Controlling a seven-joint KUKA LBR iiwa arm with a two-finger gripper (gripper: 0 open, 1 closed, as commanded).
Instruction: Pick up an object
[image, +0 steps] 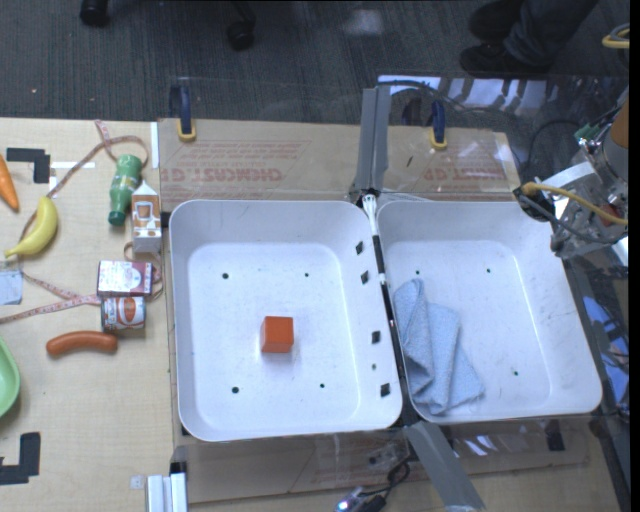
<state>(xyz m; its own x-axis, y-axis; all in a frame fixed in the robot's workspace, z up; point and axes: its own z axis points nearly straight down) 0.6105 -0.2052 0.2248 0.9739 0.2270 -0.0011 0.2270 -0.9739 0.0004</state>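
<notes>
An orange cube (277, 334) sits on the floor of the left white bin (200, 400), a little below its middle. A crumpled blue-grey cloth (435, 345) lies in the right white bin (540, 400), against its left wall. The arm's end with its cables, where the gripper (575, 225) is, hangs at the far right over the right bin's upper right corner. It is well away from both the cloth and the cube, and nothing shows in its hold.
On the bench to the left lie a banana (35, 228), a carrot (7, 185), a green bottle (124, 185), a small carton (146, 220), a can (124, 313) and a sausage (82, 344). Two blue clamps (182, 108) stand behind the bins.
</notes>
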